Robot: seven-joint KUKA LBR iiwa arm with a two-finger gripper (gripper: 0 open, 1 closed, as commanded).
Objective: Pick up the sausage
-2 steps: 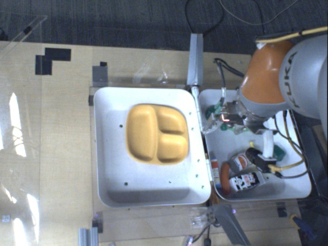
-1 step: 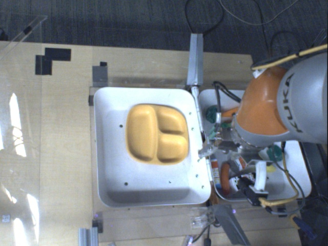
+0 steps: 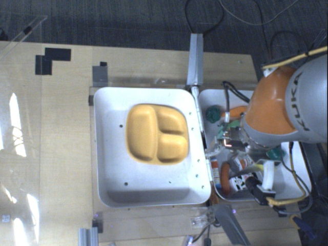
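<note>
Reaching into cluttered right bin [image 3: 212, 100], arm [image 3: 287, 104], left bin [image 3: 110, 137] roomy

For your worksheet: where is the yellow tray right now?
The yellow tray lies in the left bin, near its middle, left of the arm.

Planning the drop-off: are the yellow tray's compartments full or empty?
Empty. The yellow tray lies flat in the left bin, and all three compartments show only bare yellow surface.
</note>
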